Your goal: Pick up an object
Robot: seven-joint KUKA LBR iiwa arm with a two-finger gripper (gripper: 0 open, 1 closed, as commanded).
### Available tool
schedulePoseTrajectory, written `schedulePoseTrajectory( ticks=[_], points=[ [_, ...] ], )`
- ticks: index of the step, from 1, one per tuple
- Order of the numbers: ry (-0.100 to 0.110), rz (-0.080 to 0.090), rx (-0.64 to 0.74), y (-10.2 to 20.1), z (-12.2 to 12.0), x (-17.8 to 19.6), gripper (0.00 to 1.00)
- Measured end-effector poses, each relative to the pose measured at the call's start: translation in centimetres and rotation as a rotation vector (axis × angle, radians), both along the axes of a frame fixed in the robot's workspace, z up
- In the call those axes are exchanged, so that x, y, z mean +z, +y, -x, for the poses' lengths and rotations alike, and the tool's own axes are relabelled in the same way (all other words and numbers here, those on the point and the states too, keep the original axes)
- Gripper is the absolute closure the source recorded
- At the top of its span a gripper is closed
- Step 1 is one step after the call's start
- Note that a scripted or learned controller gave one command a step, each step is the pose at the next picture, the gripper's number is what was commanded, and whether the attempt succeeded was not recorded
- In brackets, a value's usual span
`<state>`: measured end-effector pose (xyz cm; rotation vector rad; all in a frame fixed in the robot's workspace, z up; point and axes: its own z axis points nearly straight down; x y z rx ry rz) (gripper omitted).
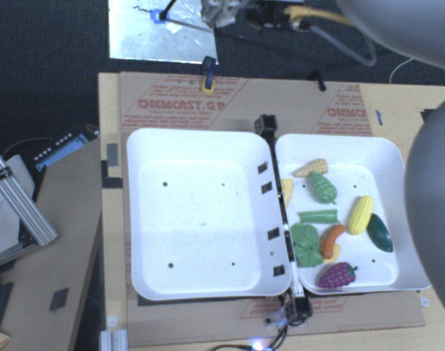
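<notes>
Arm raised high beyond the worktop's (171,97) far edge; tool (224,6) blurred, grip state cannot be told. Right bin (383,152) holds the toy foods: two corn cobs (360,214), one grape bunch (336,274), one carrot (331,240), several green pieces. Left bin (193,210) alongside.

The arm (398,20) enters from the right, its broad grey casing filling the far right corner and running down the right edge as a blurred mass close to the camera. From the far right it stretches left along the far edge. A yellow cable and a grey hose loop beneath the wrist. The gripper (224,9) hangs at the far middle, raised high. Its metal fingers (221,6) point down, too blurred to read their spread.
</notes>
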<state>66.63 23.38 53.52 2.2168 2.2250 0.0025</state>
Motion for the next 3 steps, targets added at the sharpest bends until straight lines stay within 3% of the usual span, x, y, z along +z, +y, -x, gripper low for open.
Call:
schedulePoseTrajectory(
  ticks=[3],
  points=[
    [0.000, 0.001, 0.001, 0.05, -0.18, 0.01, 1.00]
  ],
)
